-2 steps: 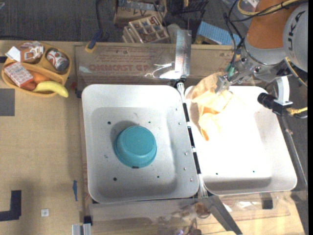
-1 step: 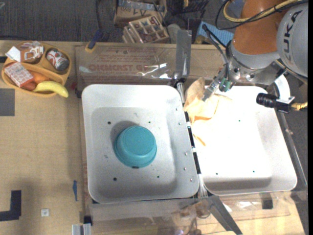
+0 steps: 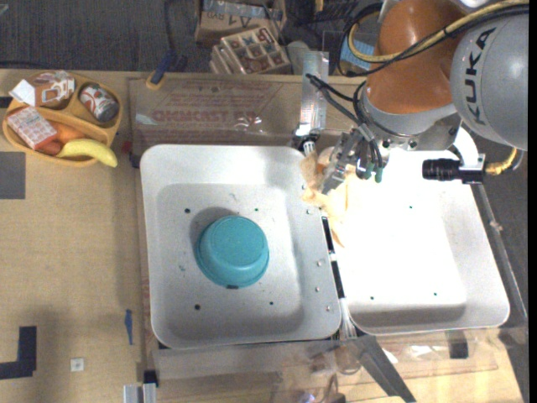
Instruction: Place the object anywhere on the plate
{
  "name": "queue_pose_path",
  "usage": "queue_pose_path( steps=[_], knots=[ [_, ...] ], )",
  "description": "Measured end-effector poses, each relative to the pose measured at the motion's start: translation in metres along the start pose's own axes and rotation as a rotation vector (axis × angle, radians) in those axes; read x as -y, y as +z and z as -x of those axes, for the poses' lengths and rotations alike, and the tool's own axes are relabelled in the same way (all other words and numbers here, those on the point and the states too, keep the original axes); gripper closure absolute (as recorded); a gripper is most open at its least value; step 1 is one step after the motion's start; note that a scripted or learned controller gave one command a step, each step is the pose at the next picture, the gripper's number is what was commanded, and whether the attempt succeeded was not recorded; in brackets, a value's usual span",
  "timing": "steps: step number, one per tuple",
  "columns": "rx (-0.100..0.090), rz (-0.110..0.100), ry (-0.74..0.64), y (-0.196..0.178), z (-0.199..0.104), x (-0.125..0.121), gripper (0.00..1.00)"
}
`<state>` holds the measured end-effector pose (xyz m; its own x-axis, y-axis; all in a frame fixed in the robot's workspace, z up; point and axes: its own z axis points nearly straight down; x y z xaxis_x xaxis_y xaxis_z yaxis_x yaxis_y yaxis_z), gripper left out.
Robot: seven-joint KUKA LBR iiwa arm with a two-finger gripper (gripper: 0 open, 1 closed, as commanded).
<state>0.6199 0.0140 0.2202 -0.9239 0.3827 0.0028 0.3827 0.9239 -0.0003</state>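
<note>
Right bin [image 3: 436,300] sitting nearest camera. Teal plate [image 3: 233,250] lying bare in left bin [image 3: 168,175]. Gripper [image 3: 351,164] hovering at bins' junction, claw state unclear. Pale object [image 3: 317,183] beneath, not yet placed.

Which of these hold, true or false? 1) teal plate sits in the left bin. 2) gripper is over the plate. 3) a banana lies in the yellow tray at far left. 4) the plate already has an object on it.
1) True: the teal plate sits in the left bin.
2) False: the gripper is at the top edge of the right bin, near the divide, well away from the plate.
3) True: the banana lies in the yellow tray.
4) False: the plate's top is bare.
</note>
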Motion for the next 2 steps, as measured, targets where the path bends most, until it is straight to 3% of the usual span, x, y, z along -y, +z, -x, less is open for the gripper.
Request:
queue_pose_path(
  steps=[1,2],
  knots=[
    [0.001,0.001,-0.387,0.009,-0.038,-0.036,1.0],
    [0.0,0.0,-0.391,0.014,-0.073,-0.074,1.0]
  ],
)
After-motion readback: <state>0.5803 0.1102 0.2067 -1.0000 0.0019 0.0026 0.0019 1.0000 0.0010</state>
